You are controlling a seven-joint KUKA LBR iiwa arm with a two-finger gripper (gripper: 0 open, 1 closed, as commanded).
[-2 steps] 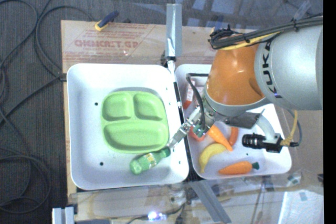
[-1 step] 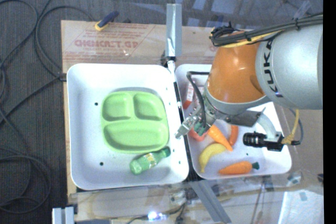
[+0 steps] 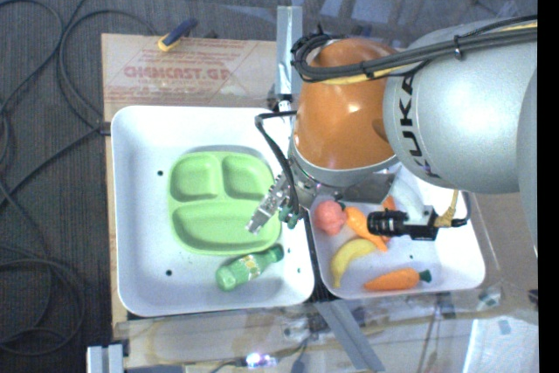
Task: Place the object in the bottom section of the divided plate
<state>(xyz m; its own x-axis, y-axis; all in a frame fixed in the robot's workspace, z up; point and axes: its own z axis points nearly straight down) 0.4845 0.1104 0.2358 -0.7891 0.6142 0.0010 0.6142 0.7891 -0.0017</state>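
A light green divided plate (image 3: 218,198) lies in the left white bin (image 3: 140,144), with two small sections at the top and one wide section at the bottom. A green bottle (image 3: 249,266) lies on its side on the bin floor, just below the plate's lower right corner and outside the plate. My gripper (image 3: 271,211) hangs over the plate's right rim, above and slightly right of the bottle. The grey and orange arm (image 3: 349,118) covers the strip between the two bins.
The right bin (image 3: 467,266) holds a pink peach (image 3: 328,217), a carrot (image 3: 360,223), a yellow banana (image 3: 349,258) and a second carrot (image 3: 395,279). A black cable fitting (image 3: 402,224) hangs over them. A cardboard sheet (image 3: 183,74) lies behind the left bin.
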